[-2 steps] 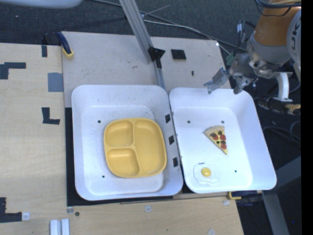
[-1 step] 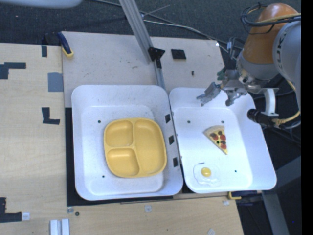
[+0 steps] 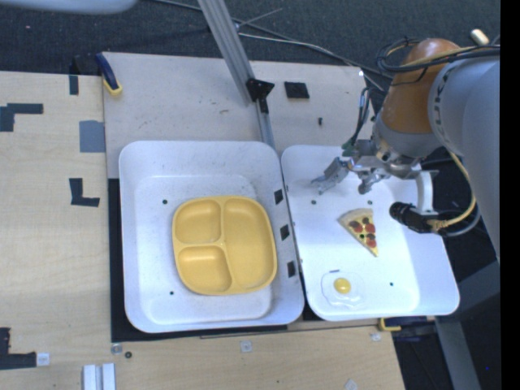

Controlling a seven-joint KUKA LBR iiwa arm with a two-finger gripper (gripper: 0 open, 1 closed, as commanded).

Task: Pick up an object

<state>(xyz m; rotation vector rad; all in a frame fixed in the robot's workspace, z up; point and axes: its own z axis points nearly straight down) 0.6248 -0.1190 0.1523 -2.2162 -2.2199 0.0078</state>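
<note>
Pale plywood forms the counter [image 3: 187, 96], which carries two shallow white bins side by side, with dark carpet beyond its far edge. At nine o'clock, the left bin [image 3: 146, 169] holds a yellow divided plate [image 3: 223, 244] with three compartments, lying flat near the bin's middle. At three o'clock, the right bin [image 3: 422, 283] holds a toy pizza slice [image 3: 361, 230] near its centre and a toy fried egg [image 3: 341, 287] toward six o'clock, the two lying apart. Reaching in from three o'clock, the grey arm [image 3: 463, 112] with its orange band brings the pincer [image 3: 348, 177] over the right bin's twelve o'clock end. Its two fingers are spread apart with nothing between them, clear of the pizza slice, which lies toward five o'clock from it.
</note>
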